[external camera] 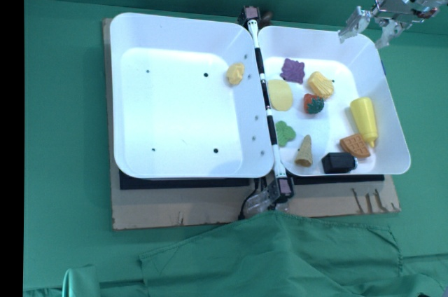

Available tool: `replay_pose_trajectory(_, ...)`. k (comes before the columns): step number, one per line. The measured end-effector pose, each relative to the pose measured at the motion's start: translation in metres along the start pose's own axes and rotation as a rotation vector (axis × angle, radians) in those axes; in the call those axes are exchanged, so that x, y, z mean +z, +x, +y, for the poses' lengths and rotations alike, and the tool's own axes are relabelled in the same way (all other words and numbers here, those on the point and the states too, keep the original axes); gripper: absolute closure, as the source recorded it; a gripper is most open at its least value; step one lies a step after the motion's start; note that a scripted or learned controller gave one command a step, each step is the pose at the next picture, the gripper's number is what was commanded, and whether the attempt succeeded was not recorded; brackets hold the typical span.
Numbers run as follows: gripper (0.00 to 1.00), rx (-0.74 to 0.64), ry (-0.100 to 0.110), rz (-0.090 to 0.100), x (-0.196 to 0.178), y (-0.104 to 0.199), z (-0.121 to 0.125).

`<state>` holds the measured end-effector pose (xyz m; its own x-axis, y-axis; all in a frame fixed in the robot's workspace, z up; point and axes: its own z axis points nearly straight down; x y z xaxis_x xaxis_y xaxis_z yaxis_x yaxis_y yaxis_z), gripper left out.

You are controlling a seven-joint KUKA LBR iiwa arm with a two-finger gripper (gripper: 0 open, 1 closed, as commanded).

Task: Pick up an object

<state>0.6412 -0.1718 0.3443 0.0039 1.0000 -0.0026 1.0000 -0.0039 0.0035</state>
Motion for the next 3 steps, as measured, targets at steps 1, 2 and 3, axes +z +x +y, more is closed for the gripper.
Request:
replay_pose_trajectory(1,0.00,-0.005,0.008,0.003,0.091,0.045,0.023)
replay_pose_trajectory(2,0.00,-0.002,-0.007,-0.001,0.151,0.046,-0.008)
replay_pose_trajectory(3,0.00,-0.002,-0.004,0.000,0.151,0.034,0.021)
